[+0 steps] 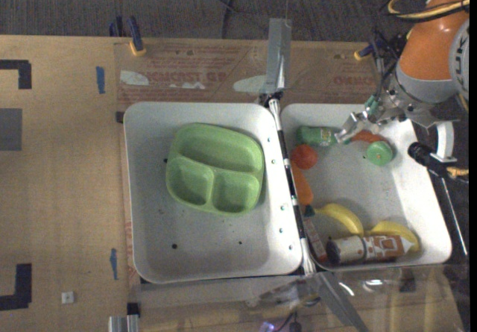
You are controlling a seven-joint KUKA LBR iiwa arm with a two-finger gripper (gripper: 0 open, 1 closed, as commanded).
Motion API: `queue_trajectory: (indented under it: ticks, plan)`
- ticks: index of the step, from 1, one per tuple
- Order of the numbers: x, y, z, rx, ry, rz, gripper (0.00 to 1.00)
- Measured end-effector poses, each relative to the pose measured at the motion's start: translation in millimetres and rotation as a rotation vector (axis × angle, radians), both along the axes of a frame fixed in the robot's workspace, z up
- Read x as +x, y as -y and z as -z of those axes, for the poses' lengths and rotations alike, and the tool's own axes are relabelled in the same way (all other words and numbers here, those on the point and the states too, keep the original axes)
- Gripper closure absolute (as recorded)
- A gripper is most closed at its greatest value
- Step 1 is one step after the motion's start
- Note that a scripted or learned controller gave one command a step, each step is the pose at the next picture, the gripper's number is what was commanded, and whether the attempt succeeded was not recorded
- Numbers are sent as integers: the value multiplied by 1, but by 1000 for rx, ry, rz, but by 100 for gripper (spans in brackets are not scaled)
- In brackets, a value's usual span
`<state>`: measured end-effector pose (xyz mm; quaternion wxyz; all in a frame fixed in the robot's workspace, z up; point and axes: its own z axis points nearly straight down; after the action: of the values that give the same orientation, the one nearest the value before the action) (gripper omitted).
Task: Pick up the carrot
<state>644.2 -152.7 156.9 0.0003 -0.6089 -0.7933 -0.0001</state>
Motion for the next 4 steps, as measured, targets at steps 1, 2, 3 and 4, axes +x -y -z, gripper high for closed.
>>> queue_trajectory:
  ticks: [1,2,3,4]
  plan:
    - [-40,-50,68,-3,9,31,0]
    - [-25,-20,68,-4,11,-119,0]
    - [-77,-8,68,-3,10,-236,0]
    - [-94,26,68,-2,10,-46,0]
